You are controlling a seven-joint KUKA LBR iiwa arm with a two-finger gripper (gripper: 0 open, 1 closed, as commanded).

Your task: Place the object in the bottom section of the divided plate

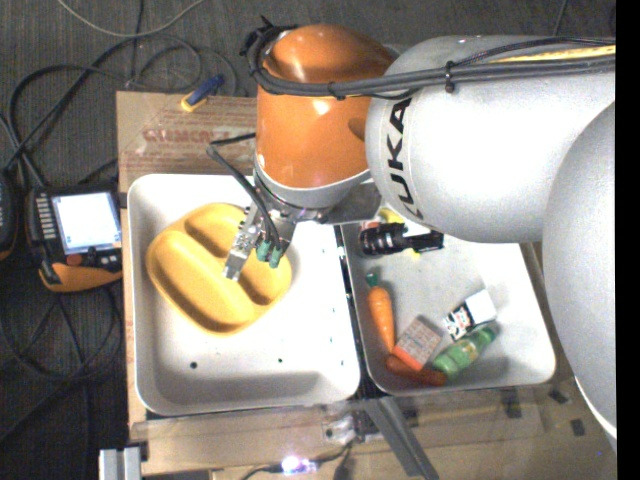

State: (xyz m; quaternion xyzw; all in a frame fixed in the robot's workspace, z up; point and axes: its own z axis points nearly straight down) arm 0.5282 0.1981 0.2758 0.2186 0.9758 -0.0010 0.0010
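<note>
Seen from above, the grey KUKA arm [480,138] reaches in from the right, its orange band [315,118] over the far rim of the left bin [200,368]; we see its fingers [238,257] pointing down over the right-hand part of the yellow divided plate [195,278], near the ridge between its sections; the fingers stand a little apart, yellow showing between them, and we see nothing in their grip; the plate lies in the upper left of the left bin, near its far and left walls; the loose objects lie in the right bin [535,353], well apart from the plate: a carrot [381,313] near the bin's left wall; just beside it a small tan and orange box [418,340]; a red-orange piece [415,373] partly under that box; a green bottle [468,351] on its side; a white and black carton [470,313] touching the bottle's far side; which of these the task means we cannot tell; both bins sit side by side on the bench [250,430]; a sheet of cardboard [180,133] shows beyond the left bin, a small blue and yellow thing [203,90] at its far edge; left of the bench a handheld unit with a lit screen [85,223] rests on dark carpet [60,388] among black cables [60,78]
</note>
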